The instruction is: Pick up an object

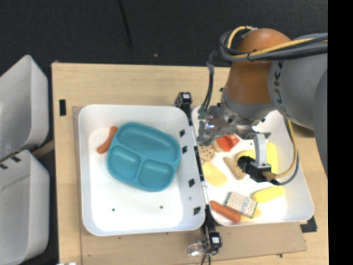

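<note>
The grey arm with its orange band (259,65) hangs over the upper left of the right bin (298,200). My gripper (209,130) is low at that bin's left wall, close above a round speckled cookie (207,153) and just left of a red piece (226,143). The wrist body hides the fingertips, and I see nothing held. Other toy foods lie in this bin: a pale yellow piece (215,175), a tan biscuit (235,168), a yellow block (271,154), a yellow banana-like piece (268,194), a checkered wafer (241,203) and an orange carrot (224,211).
The left bin (94,203) holds a teal divided plate (143,156) and an orange sausage (107,139) at its upper left. The divider (194,164) between the bins runs right beside the gripper. A black fitting with cables (252,169) hangs over the right bin.
</note>
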